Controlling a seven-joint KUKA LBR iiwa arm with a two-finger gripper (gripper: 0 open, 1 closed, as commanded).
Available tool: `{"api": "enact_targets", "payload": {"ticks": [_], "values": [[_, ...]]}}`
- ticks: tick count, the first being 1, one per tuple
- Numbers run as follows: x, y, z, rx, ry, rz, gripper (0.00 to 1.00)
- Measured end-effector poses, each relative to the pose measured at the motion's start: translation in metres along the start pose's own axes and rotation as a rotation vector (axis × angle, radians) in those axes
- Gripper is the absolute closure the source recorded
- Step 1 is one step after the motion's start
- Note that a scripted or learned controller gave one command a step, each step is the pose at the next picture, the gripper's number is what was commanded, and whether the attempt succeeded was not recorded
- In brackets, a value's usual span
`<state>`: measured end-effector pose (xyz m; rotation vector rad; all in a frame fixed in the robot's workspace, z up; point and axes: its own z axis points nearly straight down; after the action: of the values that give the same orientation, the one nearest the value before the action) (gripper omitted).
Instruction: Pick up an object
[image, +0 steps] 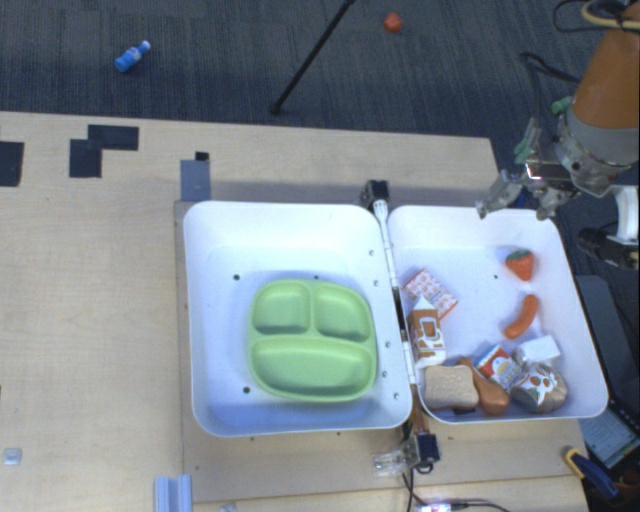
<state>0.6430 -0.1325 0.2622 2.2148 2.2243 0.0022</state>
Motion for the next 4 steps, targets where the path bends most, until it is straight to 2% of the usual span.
{"api": "enact_targets", "payload": {"ticks": [1, 2, 3, 4], "values": [[-0.035, -0.086, 0.067, 0.002, 0.000, 0.002, 0.00], [-0.073, -0.140, 0.149, 0.003, 0.001, 0.003, 0.00], [-0.007, -0.156, 0.159, 0.002, 0.002, 0.000, 0.00], [0.131, -0.155, 0.077, 0.000, 0.003, -0.001, 0.00]]}}
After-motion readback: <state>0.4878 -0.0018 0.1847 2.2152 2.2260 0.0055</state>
